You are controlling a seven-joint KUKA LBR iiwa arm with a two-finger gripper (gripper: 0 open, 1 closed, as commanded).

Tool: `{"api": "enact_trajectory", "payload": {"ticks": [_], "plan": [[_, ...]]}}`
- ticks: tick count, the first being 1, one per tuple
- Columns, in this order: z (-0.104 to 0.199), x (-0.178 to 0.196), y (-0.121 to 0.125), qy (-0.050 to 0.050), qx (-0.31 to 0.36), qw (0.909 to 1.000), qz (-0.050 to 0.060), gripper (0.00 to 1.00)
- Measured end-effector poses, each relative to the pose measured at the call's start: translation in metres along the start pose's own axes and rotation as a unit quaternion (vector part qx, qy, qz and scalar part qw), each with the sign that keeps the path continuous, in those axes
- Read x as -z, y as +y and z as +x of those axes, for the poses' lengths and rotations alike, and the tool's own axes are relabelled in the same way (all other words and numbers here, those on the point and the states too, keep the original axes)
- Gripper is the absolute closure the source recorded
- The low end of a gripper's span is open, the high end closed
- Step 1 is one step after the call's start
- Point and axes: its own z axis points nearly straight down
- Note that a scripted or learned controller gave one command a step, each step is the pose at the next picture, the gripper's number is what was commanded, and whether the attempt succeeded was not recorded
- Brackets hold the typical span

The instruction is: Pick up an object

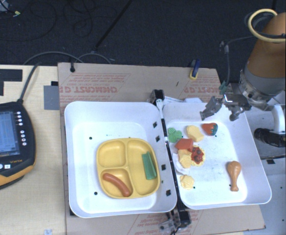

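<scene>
Filling the left bin (79, 131), a yellow divided tray (108, 155) holds a sausage (116, 184) and green block (149, 165); right bin (250, 146) holds drumstick (234, 174), strawberry (209, 129); gripper (222, 109) spread, unladen.

A dark carpeted floor (133, 23) with loose black cables (79, 9) fills the top. Below it, a light wooden bench (15, 199) carries a brown cardboard sheet (133, 82). A handheld control pendant (8, 141) rests at left.

Yellow tray (111, 155), red sausage (117, 184), green block (149, 165)
</scene>
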Motion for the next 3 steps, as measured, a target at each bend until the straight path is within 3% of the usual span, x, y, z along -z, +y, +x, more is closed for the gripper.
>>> {"api": "enact_trajectory", "payload": {"ticks": [1, 2, 3], "plan": [[-0.001, 0.010, 0.000, 0.000, 0.000, 1.0000, 0.001, 1.00], [0.038, -0.013, -0.060, 0.001, 0.000, 1.0000, 0.003, 1.00], [0.079, 0.049, -0.111, 0.001, 0.002, 1.0000, -0.002, 1.00]]}}
